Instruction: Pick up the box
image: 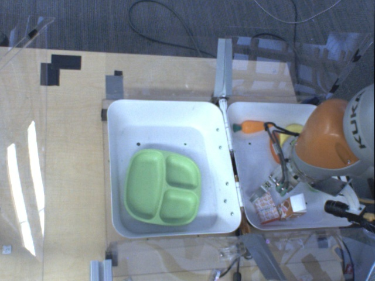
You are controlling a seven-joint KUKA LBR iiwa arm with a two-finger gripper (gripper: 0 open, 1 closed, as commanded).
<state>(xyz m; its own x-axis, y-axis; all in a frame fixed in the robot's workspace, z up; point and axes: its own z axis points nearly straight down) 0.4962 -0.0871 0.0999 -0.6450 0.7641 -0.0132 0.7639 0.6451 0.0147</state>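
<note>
The gripper (280, 187), its grip state impossible to tell, hangs in the right bin (249, 174) just above the box (272, 208) by the near rim.

1. This is a robotics lab or test cell, not a home or a shop.
2. The landmark is the left bin (117, 174), a shallow white tray set in a pale wood bench (58, 157); a matching right bin (249, 174) touches its right rim.
3. Above the left bin, a metal post (223, 69) stands where the two bins meet, with clear plastic panels (263, 75) to its right.
4. Farther above it, loose black cables (170, 28) lie on grey carpet (88, 10).
5. To its right, a grey and orange industrial arm (328, 136) hangs over the right bin.
</note>
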